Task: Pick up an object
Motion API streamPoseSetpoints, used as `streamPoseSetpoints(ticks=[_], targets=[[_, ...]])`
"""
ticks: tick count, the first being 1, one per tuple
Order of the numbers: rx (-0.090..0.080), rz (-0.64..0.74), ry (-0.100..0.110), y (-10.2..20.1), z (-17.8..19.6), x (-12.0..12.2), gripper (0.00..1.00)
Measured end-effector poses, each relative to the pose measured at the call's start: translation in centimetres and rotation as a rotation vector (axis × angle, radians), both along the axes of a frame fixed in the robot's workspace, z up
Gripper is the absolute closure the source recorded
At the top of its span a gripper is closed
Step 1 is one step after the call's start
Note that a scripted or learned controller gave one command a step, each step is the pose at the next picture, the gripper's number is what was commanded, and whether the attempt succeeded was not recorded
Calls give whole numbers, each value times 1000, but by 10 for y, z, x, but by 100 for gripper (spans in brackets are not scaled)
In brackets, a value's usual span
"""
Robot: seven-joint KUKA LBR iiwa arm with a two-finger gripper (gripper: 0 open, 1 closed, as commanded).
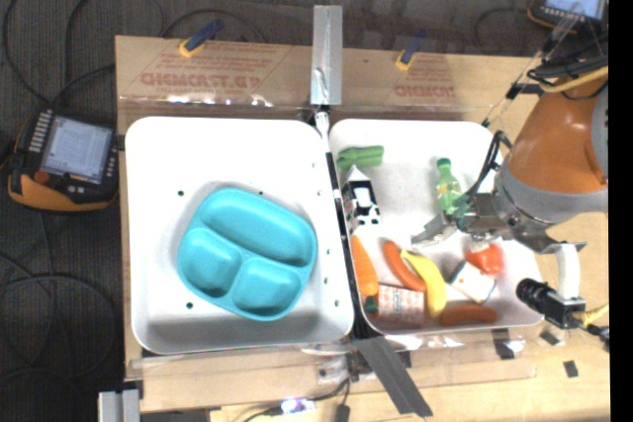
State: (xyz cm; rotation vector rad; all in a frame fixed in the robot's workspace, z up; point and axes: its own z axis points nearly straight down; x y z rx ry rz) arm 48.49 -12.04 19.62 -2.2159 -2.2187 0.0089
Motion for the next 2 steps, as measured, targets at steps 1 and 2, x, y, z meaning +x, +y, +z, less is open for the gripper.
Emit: streamPoseSetpoints(ticks=[1, 2], targets=[[1, 108, -2, 9, 13, 4, 0], [2, 77, -2, 15, 30, 27, 0]])
